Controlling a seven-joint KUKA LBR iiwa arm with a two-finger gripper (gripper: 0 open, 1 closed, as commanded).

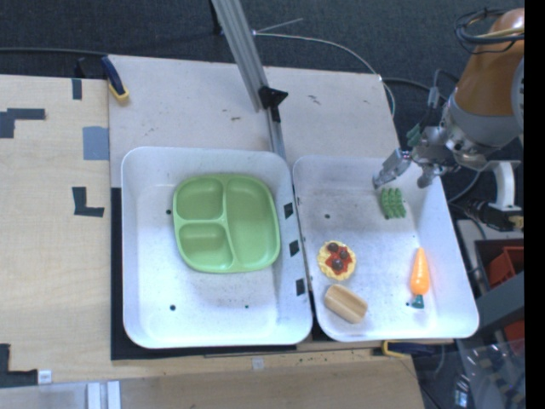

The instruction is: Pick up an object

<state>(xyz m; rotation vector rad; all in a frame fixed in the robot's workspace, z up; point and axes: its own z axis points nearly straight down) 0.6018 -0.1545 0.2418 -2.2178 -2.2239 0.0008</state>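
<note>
Overhead, the gripper (407,169) hovers at the right bin's (443,228) far edge, fingers spread wide and holding nothing, just above a green ridged toy (392,203).

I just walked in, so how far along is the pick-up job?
Nothing looks picked yet. The gripper hangs over the right bin just above the green toy. The carrot, tart and bread piece lie there untouched. Grasping and lifting remain.
</note>
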